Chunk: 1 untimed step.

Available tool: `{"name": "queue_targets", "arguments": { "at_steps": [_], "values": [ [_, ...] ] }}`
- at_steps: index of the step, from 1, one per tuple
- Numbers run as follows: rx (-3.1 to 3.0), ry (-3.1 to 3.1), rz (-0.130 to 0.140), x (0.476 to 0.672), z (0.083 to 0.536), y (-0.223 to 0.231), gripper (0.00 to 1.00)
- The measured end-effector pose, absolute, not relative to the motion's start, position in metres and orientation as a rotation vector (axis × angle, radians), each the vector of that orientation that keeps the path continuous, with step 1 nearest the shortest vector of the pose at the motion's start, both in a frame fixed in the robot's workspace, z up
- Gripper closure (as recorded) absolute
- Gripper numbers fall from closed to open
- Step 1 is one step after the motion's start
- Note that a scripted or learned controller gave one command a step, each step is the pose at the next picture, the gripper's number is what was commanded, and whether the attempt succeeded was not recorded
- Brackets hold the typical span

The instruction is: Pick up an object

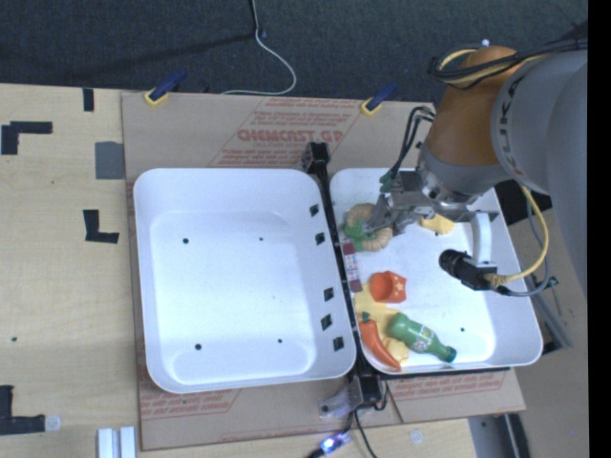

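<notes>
My claw (389,210) hangs low in the right shallow white plastic bin (496,346), near its far-left corner, right over a tan rounded lump w/ green bits (368,229). Can't tell how the claw is set. Near the bin's left edge: red block (388,285), yellow flat piece (374,305); green plastic bottle (420,337) and orange carrot-shaped toy (378,346) at the near-left corner.

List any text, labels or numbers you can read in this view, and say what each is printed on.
Red lettering on the cardboard sheet behind the bins: printed upside down and too blurred to read for certain.
Label on the green bottle: too small to read.
Strip on the divider between the bins: reddish marks, not readable.
No other text can be made out.
</notes>
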State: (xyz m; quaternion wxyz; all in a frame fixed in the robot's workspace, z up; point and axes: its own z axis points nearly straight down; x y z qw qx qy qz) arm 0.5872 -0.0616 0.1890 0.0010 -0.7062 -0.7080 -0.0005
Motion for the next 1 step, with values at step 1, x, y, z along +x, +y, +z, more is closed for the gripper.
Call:
{"name": "queue_targets", "arguments": {
  "at_steps": [1],
  "values": [
    [-2.210,-2.226,0.002,0.5461,0.2018,0.0104,1.00]
  ]
}}
